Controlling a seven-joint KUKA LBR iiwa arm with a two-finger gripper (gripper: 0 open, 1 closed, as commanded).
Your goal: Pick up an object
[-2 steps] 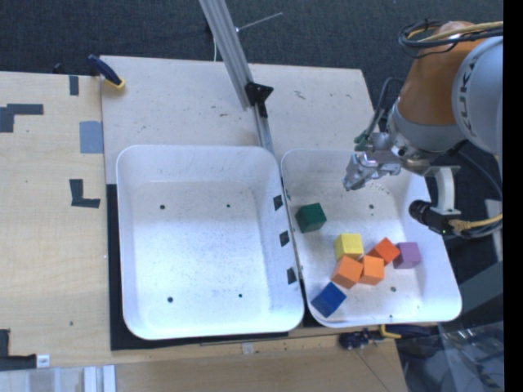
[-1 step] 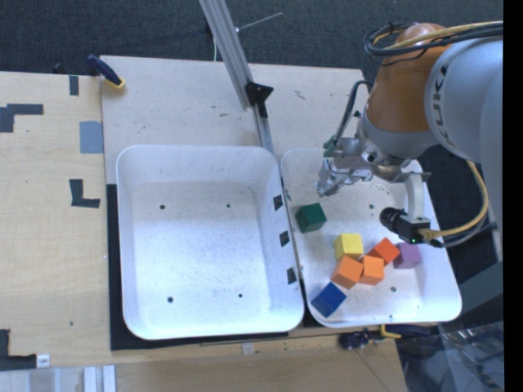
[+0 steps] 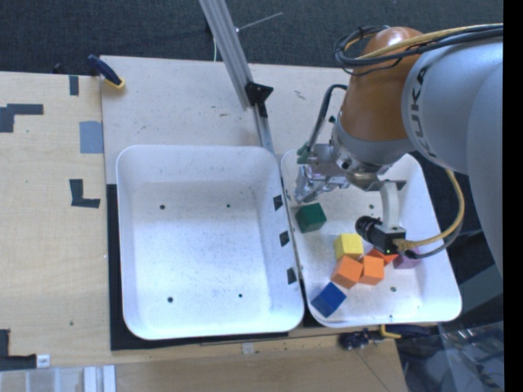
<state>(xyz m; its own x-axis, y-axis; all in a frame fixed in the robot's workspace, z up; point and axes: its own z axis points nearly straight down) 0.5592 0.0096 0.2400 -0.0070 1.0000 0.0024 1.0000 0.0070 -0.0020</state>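
Right bin (image 3: 433, 296): blocks (image 3: 358, 264) below claw (image 3: 309, 188).

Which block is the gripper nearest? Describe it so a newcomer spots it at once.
Look in the right white bin, at its upper left, just below the gripper. The green block sits there alone, apart from the yellow, orange and blue blocks clustered lower down; it is the only green one.

"KU" lettering on arm (image 3: 458, 96)
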